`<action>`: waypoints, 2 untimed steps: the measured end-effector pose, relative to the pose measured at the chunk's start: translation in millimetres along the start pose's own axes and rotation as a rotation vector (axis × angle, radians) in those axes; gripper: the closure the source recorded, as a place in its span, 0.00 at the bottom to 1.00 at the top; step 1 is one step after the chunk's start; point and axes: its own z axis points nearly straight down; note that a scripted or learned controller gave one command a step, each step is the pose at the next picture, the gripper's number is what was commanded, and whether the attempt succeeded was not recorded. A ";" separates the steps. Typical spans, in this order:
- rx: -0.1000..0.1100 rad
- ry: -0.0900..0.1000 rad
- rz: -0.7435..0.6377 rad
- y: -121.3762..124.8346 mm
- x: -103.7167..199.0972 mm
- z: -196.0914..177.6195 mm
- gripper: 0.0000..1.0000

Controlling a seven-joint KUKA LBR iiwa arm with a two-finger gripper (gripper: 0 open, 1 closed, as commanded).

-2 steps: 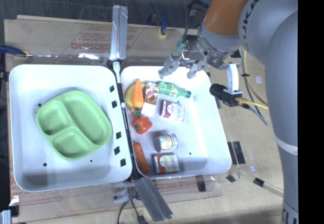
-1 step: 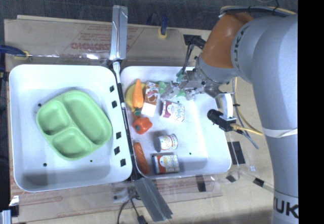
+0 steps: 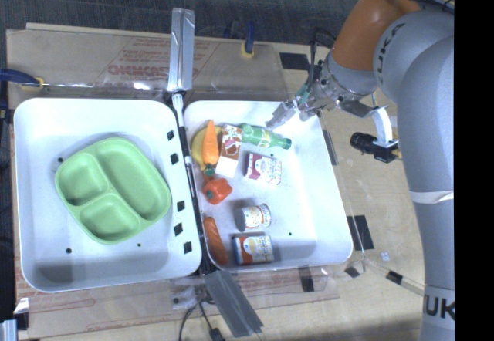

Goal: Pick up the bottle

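Note:
A green bottle with a red and white label lies on its side in the upper part of the right bin, its neck pointing right. My gripper hangs just above and to the right of the bottle's cap end, near the bin's far rim. Its fingers point down and left toward the bottle, which is not between them. The grey arm with the orange band reaches in from the upper right.
The right bin also holds a banana, a small carton, a red pepper, two cans, and a carrot. A green divided plate lies in the left bin.

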 end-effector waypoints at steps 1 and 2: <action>-0.001 -0.002 -0.005 1.2 0.5 -11.0 1.00; -0.018 -0.007 0.295 10.3 39.8 45.1 1.00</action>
